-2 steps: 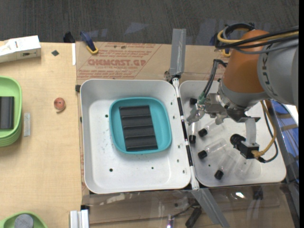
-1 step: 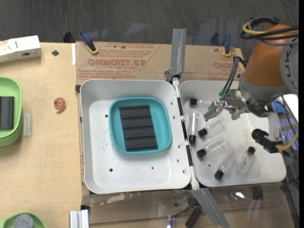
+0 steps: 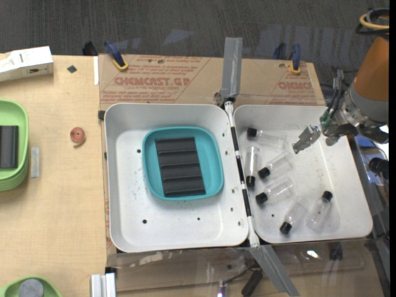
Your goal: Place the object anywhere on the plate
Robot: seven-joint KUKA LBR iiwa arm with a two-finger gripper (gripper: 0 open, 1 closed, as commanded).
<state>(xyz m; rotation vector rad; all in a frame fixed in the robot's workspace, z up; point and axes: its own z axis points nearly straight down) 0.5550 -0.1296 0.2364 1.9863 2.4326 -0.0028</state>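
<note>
1. The plate [image 3: 183, 164], teal with a dark ribbed insert, sits in the middle of the left bin [image 3: 124, 221] on the counter [image 3: 55, 228].
2. Right of the plate, the right bin [image 3: 352, 228] holds several clear vials [image 3: 275, 167] with black caps, lying scattered and apart.
3. The jaws [image 3: 307, 138] hang over the right bin's upper part, far right of the plate; I cannot tell how far open they are, and no vial sits between them.
</note>
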